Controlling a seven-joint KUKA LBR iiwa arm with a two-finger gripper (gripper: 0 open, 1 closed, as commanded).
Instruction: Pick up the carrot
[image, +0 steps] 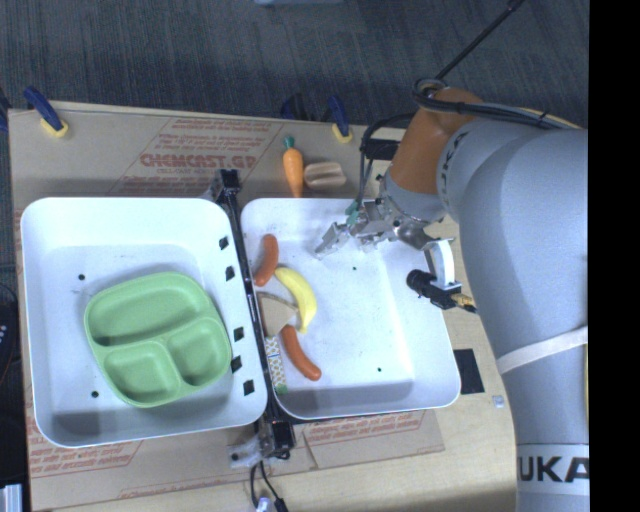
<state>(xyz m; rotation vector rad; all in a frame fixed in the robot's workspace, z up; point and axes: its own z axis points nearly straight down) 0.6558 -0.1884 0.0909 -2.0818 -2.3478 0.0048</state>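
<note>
Green plate (155, 338) is sitting in the left bin (50, 300). The carrot (292, 168) is lying on the bench just outside the right bin (400, 350), at its 11 o'clock. The gripper (335, 238) is hanging over that bin at 12 o'clock, jaws open, holding nothing.

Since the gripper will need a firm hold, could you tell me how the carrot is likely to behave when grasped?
The carrot looks like smooth moulded plastic, so probably stiff, light and a bit slippery. Its tapered, rounded body may roll or squirt out of a pinch. It lies on the cardboard outside the bins, so nothing would stop it rolling.
</note>
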